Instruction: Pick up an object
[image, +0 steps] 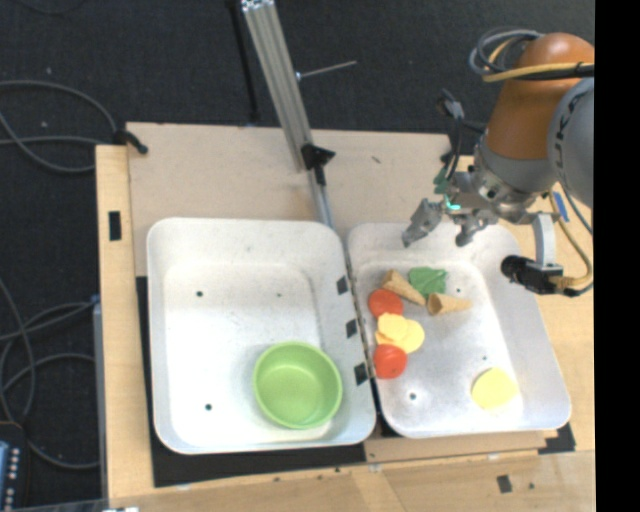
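My gripper (441, 230) hangs over the back edge of the right bin (520, 330), its two fingers spread open with nothing between them. Just below it lie a green toy piece (429, 279) and two tan cones (403, 287) (449, 304). Further toward the bin's left wall sit a red round piece (384, 303), a yellow piece (401, 332) and a red ball (390, 361). A flat yellow disc (493, 388) rests near the bin's front right corner.
The left bin (200, 300) holds a green bowl (296, 385) at its front right. A slanted aluminium post (285, 90) rises behind the bins. A black fitting (525, 271) sticks out beside the right bin's right rim.
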